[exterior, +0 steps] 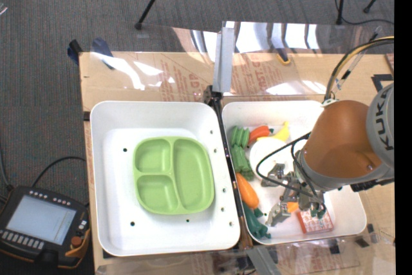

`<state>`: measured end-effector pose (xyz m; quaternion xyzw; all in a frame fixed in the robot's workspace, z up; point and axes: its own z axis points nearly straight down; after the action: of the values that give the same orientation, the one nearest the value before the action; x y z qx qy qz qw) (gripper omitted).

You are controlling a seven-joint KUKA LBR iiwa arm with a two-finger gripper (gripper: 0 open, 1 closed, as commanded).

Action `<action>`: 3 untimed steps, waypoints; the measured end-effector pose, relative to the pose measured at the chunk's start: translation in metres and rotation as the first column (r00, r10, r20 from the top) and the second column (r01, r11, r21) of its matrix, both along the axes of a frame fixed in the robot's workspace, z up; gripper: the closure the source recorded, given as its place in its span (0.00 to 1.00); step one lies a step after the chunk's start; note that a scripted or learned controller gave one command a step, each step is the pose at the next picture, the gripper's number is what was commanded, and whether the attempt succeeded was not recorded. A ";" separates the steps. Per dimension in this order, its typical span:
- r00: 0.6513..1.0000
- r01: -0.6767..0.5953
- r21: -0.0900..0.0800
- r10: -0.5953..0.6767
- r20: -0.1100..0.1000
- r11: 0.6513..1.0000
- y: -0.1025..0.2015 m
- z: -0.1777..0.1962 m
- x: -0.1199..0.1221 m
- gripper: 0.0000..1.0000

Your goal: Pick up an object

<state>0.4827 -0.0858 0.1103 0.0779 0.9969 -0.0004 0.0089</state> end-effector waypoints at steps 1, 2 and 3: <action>1.000 -0.005 0.000 0.005 0.001 1.000 0.000 0.009 0.001 1.00; 0.998 -0.061 0.001 0.061 -0.001 0.998 0.040 0.160 0.024 1.00; 0.991 -0.129 0.004 0.129 -0.024 0.992 0.005 -0.010 -0.002 1.00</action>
<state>0.4807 -0.0809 0.1008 0.0132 0.9999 0.0003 -0.0032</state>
